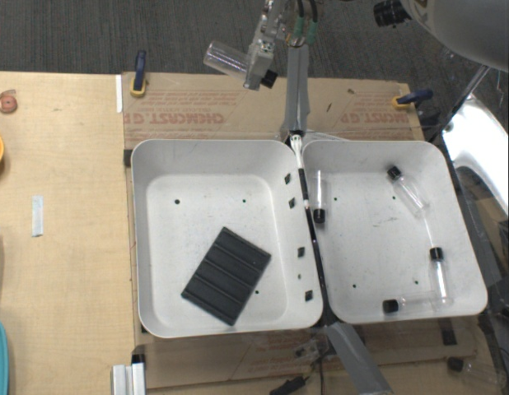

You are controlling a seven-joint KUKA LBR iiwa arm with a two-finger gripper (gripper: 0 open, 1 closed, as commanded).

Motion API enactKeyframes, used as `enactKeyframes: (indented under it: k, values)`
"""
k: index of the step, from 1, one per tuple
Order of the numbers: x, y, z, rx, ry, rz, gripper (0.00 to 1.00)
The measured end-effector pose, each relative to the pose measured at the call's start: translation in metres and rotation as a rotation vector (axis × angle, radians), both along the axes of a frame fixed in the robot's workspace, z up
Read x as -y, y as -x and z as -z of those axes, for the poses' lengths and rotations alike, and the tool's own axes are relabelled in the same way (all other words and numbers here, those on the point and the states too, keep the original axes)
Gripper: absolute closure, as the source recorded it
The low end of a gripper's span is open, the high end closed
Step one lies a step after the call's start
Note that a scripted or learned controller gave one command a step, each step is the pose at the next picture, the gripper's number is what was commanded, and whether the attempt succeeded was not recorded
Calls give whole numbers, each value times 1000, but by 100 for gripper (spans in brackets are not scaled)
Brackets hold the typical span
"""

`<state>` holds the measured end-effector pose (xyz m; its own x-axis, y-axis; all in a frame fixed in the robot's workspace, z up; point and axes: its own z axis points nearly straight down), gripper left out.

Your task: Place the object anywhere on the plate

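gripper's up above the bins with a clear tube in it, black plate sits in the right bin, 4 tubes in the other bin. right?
One thing is off: the black plate lies in the left bin, not the right. The four tubes are in the right bin. The rest holds in the camera view: the gripper is up above the bins with a clear tube between its fingers.
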<state>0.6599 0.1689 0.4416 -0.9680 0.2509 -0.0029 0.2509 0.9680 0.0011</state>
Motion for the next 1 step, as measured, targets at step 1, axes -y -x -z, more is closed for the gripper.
enactKeyframes:
  k: [1]
  values:
    - [79, 60, 0, -1, 1, -233, 100]
